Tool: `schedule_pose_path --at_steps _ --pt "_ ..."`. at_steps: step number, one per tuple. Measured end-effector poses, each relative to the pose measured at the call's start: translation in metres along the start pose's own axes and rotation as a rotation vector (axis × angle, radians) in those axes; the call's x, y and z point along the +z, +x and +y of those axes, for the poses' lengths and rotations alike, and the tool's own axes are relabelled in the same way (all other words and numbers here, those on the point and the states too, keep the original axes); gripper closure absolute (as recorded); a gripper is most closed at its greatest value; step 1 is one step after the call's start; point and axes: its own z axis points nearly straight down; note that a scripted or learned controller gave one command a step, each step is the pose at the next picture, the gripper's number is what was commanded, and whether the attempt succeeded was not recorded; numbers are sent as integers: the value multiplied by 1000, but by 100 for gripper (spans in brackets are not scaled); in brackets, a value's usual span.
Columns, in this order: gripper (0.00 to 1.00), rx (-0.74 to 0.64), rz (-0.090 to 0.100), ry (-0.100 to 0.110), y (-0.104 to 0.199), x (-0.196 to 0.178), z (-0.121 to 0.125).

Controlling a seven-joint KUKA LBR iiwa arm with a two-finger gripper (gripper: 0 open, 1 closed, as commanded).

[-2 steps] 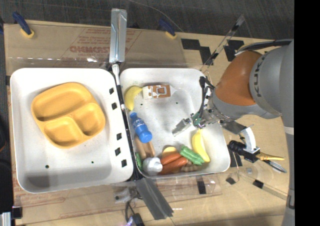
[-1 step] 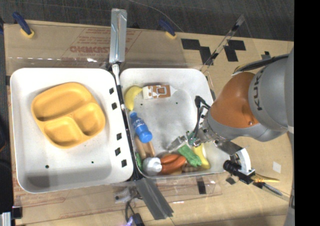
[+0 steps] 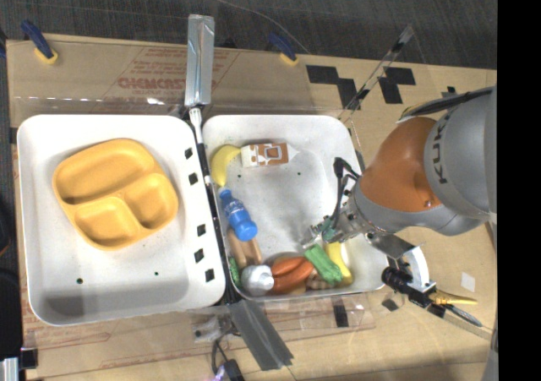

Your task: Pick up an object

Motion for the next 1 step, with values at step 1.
schedule_pose_path --at_steps 1 --pt "100 274 4 4 49 11 28"
